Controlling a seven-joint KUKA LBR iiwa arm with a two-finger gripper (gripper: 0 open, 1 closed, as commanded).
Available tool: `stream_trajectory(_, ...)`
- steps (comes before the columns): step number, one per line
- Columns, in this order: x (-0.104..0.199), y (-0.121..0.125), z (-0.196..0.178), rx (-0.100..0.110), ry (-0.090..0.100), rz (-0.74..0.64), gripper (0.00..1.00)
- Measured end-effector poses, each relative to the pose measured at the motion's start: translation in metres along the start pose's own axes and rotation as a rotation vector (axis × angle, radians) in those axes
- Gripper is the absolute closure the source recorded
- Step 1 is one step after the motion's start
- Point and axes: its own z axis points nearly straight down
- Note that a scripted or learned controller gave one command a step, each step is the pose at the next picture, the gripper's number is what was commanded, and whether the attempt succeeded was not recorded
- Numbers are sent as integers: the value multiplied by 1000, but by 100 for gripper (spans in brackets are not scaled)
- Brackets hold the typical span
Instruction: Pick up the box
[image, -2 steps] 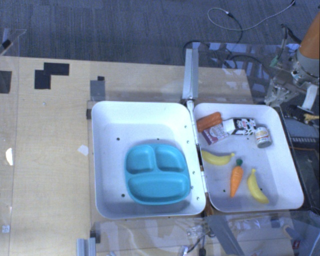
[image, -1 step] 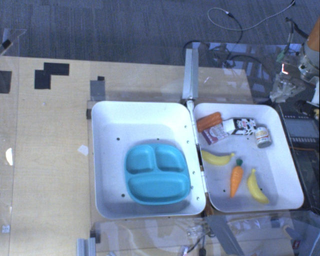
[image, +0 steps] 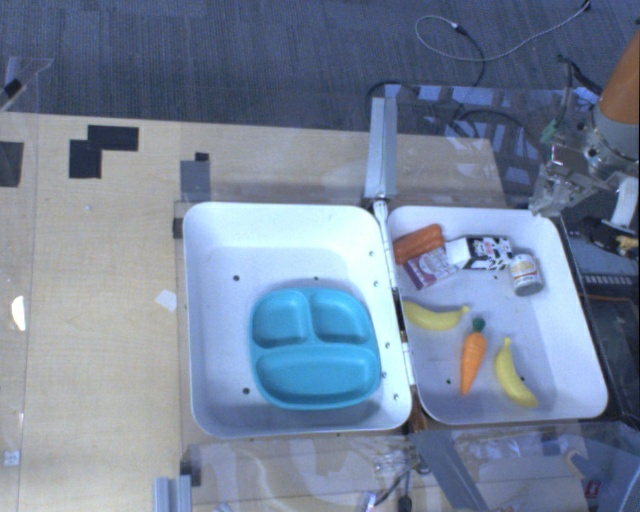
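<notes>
White cow-print box (image: 488, 251), label unreadable, beside can (image: 525, 274)

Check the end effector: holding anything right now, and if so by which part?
Nothing held. The end effector sits above the right bin's far right corner with nothing between its fingers. The box lies in that bin, untouched.
</notes>
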Motion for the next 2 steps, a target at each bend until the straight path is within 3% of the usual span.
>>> stream_trajectory(1,-2,1,-59,-3,0,33,100)
stream_trajectory(2,3,-1,10,0,0,35,100)
